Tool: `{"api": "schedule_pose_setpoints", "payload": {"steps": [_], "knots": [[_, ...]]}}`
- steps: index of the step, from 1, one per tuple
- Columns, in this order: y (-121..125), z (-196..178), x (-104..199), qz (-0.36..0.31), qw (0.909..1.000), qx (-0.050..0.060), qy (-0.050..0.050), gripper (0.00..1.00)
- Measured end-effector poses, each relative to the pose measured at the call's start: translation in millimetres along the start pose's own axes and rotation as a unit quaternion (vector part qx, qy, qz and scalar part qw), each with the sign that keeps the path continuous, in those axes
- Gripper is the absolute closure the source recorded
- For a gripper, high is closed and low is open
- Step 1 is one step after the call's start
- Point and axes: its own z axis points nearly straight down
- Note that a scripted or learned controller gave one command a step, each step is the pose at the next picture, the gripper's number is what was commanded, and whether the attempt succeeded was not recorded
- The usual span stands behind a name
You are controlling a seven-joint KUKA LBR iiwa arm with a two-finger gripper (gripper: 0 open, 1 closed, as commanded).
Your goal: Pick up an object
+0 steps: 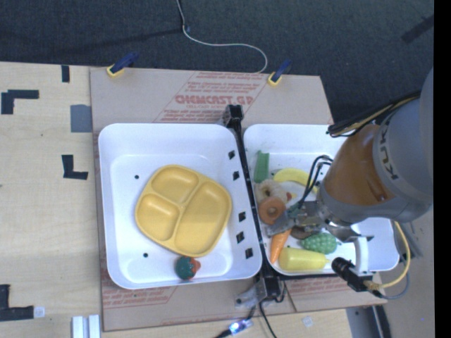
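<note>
The right bin (380, 259) holds a pile of toy food: a green stick (262, 165), a yellow banana (290, 177), a brown donut-like piece (271, 209), an orange carrot (278, 245), a bumpy green piece (319, 243) and a pale yellow piece (303, 260). My gripper (301, 220) is low in that bin, right over the pile between the donut piece and the bumpy green piece. The arm's wrist hides most of it.
The left bin (116, 189) holds a yellow divided plate (184, 209) and a small green and orange ball (187, 267) near its front wall. A black divider (243, 182) runs between the bins. The arm's bulk covers the right bin's right half.
</note>
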Motion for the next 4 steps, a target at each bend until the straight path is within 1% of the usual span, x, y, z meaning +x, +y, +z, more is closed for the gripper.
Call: {"api": "schedule_pose_setpoints", "payload": {"steps": [1,2,3,4], "knots": [[1,-13,0,0.0,1.0,-0.002,0.0,1.0],[-1,-65,-11,0.0,1.0,0.0,0.002,1.0],[4,-108,-10,-0.001,1.0,0.0,0.002,1.0],[5,-141,-10,-0.001,1.0,0.0,0.002,1.0]]}}
